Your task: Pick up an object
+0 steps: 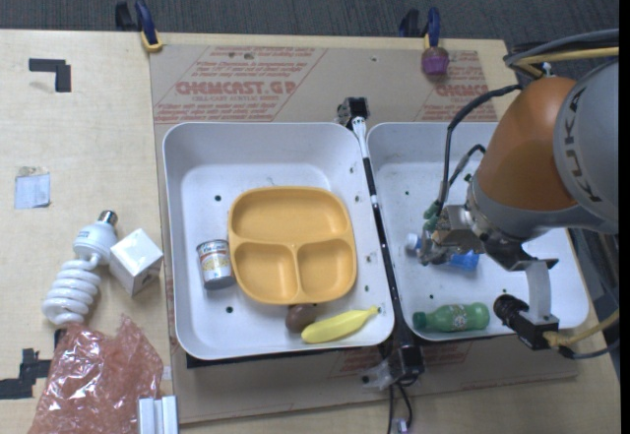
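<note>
My gripper (433, 243) hangs low in the right bin (404, 171), near its middle, under the grey and orange arm (536, 161). A small blue object (465, 261) lies right against the gripper's lower right side, partly hidden by the wrist. Whether it is touched I cannot tell. A green bottle (455, 317) lies on its side along the bin's front wall, apart from the gripper.
The left bin (192, 176) holds a yellow divided plate (292, 243), a small can (214, 263), a yellow banana (340, 325) and a brown lump (300, 316). On the bench to the left lie a spiral light bulb (77, 279), a white cube (136, 260) and crumpled pink plastic (94, 383).
</note>
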You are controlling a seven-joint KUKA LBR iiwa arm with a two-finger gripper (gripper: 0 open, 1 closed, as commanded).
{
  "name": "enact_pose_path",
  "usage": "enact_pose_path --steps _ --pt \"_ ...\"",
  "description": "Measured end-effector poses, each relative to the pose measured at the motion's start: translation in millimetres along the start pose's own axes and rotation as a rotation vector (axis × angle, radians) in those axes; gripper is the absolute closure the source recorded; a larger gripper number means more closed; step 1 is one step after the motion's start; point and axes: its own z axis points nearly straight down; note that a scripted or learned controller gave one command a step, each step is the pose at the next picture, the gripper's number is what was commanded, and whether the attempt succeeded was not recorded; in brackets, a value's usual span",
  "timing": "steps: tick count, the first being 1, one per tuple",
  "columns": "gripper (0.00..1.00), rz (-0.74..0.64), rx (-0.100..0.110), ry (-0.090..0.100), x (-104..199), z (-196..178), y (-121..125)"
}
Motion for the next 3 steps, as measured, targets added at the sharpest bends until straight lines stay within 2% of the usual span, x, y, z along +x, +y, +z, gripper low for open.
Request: enact_pose_path --steps 3 --pt "0.00 0.000 0.000 0.000 0.0 0.0 0.0"
